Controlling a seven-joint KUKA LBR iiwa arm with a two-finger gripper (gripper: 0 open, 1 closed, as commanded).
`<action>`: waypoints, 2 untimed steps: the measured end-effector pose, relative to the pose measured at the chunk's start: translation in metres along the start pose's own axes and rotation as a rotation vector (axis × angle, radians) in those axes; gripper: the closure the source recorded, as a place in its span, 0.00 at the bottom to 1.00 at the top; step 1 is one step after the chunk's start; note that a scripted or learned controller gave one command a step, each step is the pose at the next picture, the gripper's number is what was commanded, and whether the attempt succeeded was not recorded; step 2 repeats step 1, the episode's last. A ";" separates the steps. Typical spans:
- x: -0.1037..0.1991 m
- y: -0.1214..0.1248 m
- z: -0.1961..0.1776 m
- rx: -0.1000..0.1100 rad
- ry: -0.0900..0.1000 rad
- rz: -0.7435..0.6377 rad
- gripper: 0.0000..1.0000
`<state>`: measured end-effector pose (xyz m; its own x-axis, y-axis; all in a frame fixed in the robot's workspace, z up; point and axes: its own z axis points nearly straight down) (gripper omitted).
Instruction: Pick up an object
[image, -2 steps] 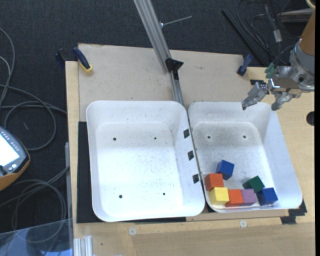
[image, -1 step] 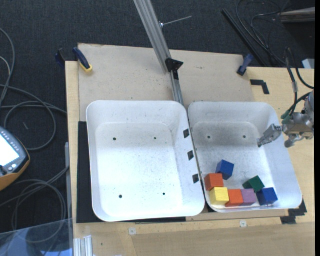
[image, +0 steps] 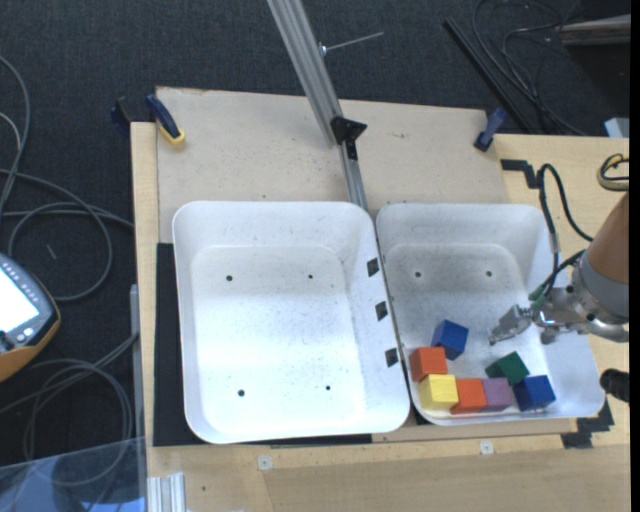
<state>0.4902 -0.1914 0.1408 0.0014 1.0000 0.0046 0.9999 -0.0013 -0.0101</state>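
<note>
Blocks are crowding the near corner of the right bin (image: 440, 225), probably because they slid or were dropped there; they are lying in a loose row against the front wall, several touching. From the left, an orange block (image: 428, 360) is sitting above a yellow block (image: 437, 389), then another orange block (image: 469, 395), a purple block (image: 497, 392) and a blue block (image: 537, 391) at the row's end. A green block (image: 511, 366) is resting just behind the purple one, and a second blue block (image: 451, 337) is standing a little apart, tilted, nearer the bin's middle. All are small, plain, hard-edged cubes in bright colours, which should be offering flat faces for a pinch.

The left bin (image: 200, 240) is lying beside it on the bench (image: 250, 130).

The arm is reaching in from the right, and the gripper (image: 508, 326) is hanging over the right bin's floor, just behind the green block and to the right of the tilted blue one. Its fingers are too small and blurred here, so I cannot tell whether they are spread or closed; nothing is showing between them. The position is suggesting an approach toward the green or the tilted blue block, the latter being freer of neighbours.
</note>
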 end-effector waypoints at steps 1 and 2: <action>0.056 -0.009 -0.146 -0.020 -0.006 -0.007 0.00; 0.056 -0.009 -0.146 -0.020 -0.006 -0.007 0.00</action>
